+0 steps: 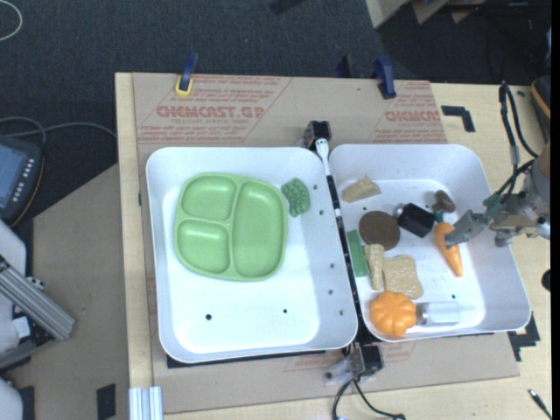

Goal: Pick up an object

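Two white bins sit side by side on the desk, and we see the gripper [461, 227] reaching in from the right, low over the right bin [464, 166]. Its tip is right at the orange carrot [451, 250], touching or just above it; we cannot tell whether the jaws are released or clenched. Nearby lie a brown disc [379, 227], a cracker [402, 276] and a small pumpkin [393, 313]. In the left bin [227, 322] we spot a green divided plate [233, 227].

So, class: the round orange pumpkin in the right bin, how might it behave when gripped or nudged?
The pumpkin looks rounded and smooth, so it may roll or slip from fingers. It looks like a toy, so probably light. It rests near the bin's front wall, limiting approach.
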Controlling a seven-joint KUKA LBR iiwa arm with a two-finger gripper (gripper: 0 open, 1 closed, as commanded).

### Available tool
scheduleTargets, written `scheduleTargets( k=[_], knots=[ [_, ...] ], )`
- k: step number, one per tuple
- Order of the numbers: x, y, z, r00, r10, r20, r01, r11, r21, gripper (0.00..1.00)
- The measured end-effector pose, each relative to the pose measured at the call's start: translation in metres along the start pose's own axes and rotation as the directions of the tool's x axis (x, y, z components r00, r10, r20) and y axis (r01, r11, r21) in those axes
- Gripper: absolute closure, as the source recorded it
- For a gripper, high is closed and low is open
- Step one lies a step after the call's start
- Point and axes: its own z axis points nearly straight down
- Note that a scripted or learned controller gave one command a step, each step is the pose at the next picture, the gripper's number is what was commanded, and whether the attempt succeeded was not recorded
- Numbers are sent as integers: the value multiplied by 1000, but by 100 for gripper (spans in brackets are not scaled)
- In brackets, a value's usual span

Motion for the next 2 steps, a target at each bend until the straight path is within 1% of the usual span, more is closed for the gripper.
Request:
scheduleTargets(
  k=[1,2],
  knots=[
    [-6,-8,57,1000,1,-2,-1,1000,6,0],
    [3,-6,114,1000,1,-1,-1,1000,1,0]
  ],
)
